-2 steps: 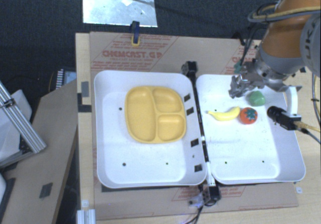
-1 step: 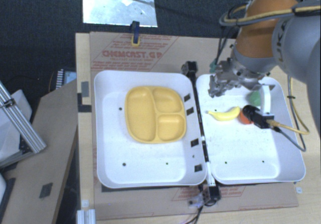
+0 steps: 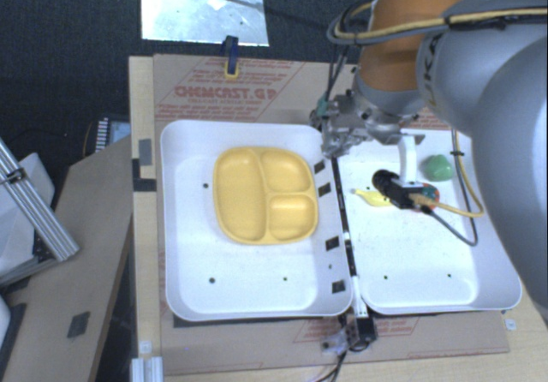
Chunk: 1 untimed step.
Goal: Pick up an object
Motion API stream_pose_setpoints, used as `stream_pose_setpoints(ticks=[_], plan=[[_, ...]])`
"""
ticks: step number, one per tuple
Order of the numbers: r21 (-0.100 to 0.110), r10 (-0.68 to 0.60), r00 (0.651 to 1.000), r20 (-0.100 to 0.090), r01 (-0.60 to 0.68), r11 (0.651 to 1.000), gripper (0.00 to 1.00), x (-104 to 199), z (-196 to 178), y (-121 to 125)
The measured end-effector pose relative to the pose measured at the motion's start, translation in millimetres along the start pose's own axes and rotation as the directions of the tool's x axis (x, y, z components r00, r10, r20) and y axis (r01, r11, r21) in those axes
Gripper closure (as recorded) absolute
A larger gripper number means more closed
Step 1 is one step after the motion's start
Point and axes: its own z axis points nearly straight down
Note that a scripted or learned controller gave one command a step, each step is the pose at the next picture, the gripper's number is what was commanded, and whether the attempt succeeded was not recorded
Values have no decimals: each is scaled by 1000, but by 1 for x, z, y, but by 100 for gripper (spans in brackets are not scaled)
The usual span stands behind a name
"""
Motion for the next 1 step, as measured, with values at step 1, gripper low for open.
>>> stream_pose_setpoints(ticks=[1], plan=[[0, 0, 1000, 0, 0, 1000, 100, 58, 0, 2]])
